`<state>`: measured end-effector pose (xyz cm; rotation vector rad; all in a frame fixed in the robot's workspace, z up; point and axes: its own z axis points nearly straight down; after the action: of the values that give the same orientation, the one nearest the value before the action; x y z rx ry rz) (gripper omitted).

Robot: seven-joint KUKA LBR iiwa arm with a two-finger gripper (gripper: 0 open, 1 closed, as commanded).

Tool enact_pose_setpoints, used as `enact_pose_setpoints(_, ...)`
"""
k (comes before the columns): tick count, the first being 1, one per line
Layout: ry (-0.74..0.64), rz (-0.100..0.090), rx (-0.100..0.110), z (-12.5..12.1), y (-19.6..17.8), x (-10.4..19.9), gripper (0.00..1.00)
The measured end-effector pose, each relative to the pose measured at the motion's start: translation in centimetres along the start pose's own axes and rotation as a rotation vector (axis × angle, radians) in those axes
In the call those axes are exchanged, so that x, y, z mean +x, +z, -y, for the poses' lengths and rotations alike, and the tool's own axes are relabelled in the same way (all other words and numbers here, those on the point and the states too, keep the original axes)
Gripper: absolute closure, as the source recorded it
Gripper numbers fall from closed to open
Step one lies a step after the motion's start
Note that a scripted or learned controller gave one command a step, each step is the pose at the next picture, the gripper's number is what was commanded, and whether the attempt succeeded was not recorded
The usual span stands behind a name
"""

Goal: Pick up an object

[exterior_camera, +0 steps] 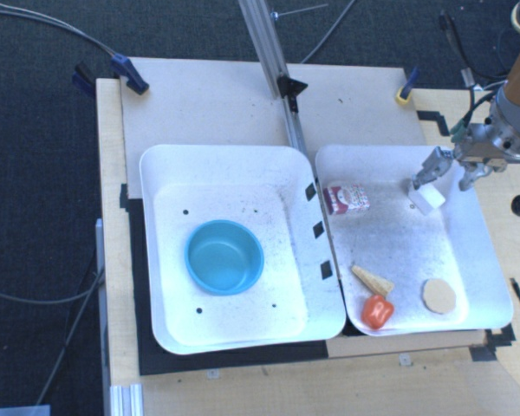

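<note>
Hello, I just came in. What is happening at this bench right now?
A robot arm reaches in from the right and its gripper hangs over the upper right part of the right bin, just above a small white block. The view does not show the block between its fingers, so nothing is picked up yet. The same bin holds a red and white packet, a yellow wedge, a red pepper-like item and a round tan piece. The left bin holds a blue bowl.
</note>
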<state>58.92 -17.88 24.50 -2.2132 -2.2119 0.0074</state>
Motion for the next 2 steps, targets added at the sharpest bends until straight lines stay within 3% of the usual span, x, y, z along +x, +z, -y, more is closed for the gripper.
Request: enact_pose_setpoints(2, 0.0, -0.001, 0.002, -0.9, 10.6, 0.0, 0.0)
